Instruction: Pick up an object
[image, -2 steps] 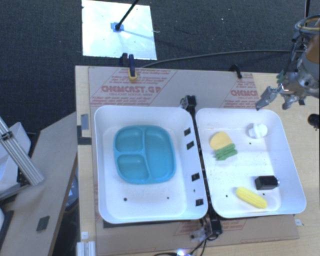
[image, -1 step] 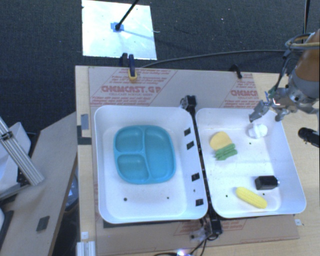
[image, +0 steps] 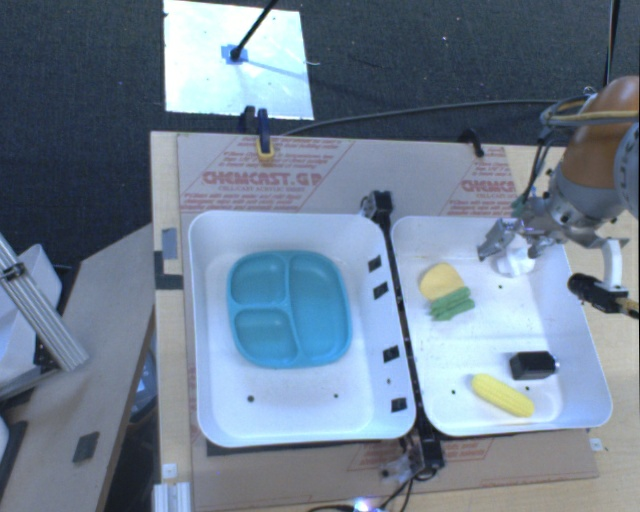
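Lowest in your frame, the yellow corn cob (image: 502, 395) lies in the right bin (image: 585, 352), with a black block (image: 533, 365) just above it. Mid-bin sit a yellow piece (image: 440, 279) and green piece (image: 451, 303), touching. Your gripper (image: 515, 245) hangs upper right over a white object (image: 515, 265); its grip you cannot tell. Left bin (image: 205, 300) holds a blue divided plate (image: 290, 307)

Red lettering on the clear protective sheet (image: 330, 165) covering the counter: "CHEMCAST GP" reads out at the left, behind the bins. The same print repeats toward the right, partly cut off, smaller lines unreadable.
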